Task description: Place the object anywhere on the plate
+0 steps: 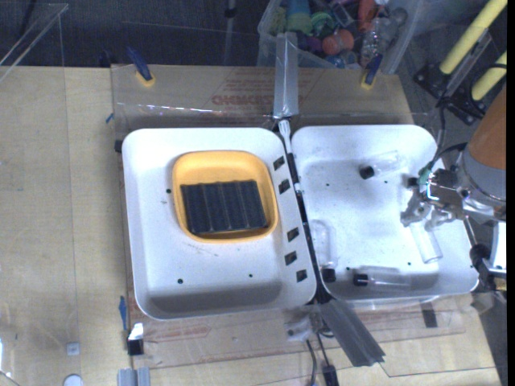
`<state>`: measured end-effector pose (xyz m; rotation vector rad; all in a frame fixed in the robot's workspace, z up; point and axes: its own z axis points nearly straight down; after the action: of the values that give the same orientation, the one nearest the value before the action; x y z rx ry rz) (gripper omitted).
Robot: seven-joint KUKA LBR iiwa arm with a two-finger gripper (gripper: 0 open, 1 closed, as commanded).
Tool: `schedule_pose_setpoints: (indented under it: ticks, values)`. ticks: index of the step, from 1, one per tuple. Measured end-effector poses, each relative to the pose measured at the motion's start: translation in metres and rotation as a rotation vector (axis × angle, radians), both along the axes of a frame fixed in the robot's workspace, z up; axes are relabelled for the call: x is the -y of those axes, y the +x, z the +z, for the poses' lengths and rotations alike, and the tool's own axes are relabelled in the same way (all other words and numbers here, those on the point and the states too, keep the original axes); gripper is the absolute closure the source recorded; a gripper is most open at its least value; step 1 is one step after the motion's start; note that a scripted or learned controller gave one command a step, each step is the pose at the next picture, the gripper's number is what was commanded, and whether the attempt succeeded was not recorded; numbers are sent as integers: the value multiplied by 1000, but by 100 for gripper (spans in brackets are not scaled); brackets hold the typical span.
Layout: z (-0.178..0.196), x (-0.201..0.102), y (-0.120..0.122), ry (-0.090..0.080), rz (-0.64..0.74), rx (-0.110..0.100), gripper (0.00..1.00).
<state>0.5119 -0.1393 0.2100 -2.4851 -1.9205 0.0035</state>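
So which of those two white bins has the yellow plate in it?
The left bin, farther from the arm. The yellow plate with a dark ridged object lies in it; the gripper is over the right bin.

bins: 2 (pixel 133 215) (pixel 418 139) | yellow plate: 1 (pixel 187 171) | dark ridged object: 1 (pixel 224 206)

Pale wooden bench (pixel 56 240) under bins. Dark carpeted floor (pixel 137 14) behind. Clear plastic tub of colourful toys (pixel 338 14) at top. Yellow foam tubes (pixel 483 22) top right.
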Motion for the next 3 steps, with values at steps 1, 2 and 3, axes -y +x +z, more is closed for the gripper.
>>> schedule_pose_setpoints:
  ticks: [1, 2, 3]
  values:
    - [0, 0, 0, 0, 0, 0, 0]
    - [-8, 67, 13, -1, 17, 3, 0]
    - [39, 79, 25, 0, 31, 2, 0]
